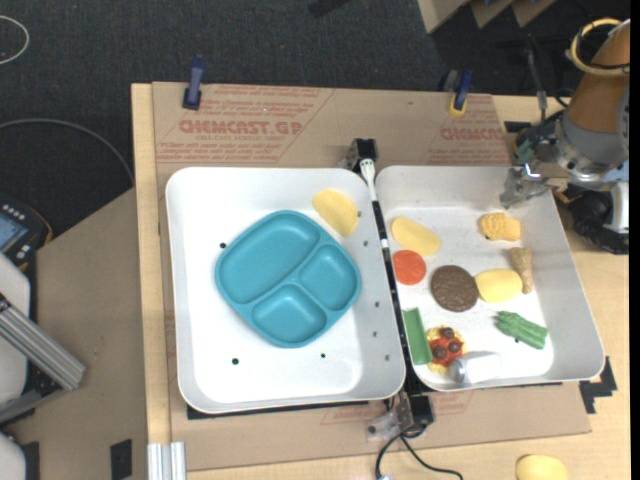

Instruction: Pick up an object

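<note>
My gripper [517, 180] hangs over the far right corner of the right bin [572, 298], just above and behind a small orange-yellow pastry [499, 227]. It holds nothing that I can see. The same bin holds several toy foods: a yellow oval piece [414, 235], a red tomato [409, 267], a brown round cookie [454, 288], a yellow lemon [498, 285], a tan cone [520, 264], a green vegetable [522, 329], a green stick [411, 334] and a red-and-yellow piece [446, 345].
The left bin [190, 268] holds a blue divided plate [288, 278] and a yellow lump [336, 210] at its far right corner. The grey arm [597, 118] comes in from the upper right. A yellow object [540, 466] lies off the bench at the lower right.
</note>
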You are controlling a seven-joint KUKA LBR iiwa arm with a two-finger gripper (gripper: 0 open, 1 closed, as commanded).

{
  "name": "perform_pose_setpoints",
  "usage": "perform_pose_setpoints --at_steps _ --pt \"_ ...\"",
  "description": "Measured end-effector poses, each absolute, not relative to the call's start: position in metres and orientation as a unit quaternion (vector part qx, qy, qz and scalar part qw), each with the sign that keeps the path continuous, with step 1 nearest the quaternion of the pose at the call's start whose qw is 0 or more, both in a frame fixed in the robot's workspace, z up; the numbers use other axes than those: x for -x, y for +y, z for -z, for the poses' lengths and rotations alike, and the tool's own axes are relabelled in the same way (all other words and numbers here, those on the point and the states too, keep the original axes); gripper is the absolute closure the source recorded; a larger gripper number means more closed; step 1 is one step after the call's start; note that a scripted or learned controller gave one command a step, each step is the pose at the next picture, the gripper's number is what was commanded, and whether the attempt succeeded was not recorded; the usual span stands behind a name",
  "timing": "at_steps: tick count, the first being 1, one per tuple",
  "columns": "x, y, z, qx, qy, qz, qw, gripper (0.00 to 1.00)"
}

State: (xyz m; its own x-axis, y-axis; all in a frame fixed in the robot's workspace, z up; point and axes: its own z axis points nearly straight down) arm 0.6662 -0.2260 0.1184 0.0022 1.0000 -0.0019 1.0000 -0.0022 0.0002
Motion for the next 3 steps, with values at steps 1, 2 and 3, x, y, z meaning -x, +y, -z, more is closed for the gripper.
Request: perform_pose_setpoints --at_steps 1,2,3 --pt "-0.667 -0.224 -0.154 -0.707 0.707 -0.001 0.003 1.0" --pt "-0.667 -0.173 -0.138 -0.706 0.709 0.0001 -0.001 1.0" --pt "-0.666 -0.227 -0.108 -0.708 0.706 0.0007 0.002 1.0"
